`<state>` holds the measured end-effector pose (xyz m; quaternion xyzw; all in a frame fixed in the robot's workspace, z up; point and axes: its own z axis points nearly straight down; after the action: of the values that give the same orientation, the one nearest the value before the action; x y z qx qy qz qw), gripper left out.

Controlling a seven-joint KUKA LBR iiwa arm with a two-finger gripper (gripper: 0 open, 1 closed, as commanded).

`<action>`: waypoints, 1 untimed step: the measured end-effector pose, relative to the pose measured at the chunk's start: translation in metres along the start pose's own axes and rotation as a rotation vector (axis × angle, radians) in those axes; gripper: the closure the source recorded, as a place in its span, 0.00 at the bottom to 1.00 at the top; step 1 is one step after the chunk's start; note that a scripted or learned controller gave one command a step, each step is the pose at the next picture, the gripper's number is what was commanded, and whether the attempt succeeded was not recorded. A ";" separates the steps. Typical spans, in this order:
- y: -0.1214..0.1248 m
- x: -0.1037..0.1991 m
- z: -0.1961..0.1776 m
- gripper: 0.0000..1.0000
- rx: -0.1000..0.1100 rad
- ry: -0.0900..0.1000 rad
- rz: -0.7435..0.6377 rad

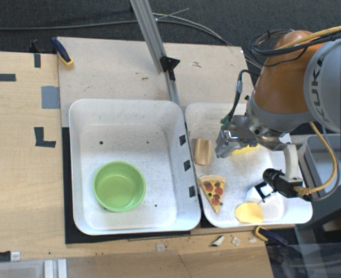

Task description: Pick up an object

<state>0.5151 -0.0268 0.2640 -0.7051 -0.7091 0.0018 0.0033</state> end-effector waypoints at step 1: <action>-0.009 0.054 0.019 1.00 0.002 -0.001 0.000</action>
<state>0.5060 0.0269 0.2453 -0.7052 -0.7090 0.0030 0.0038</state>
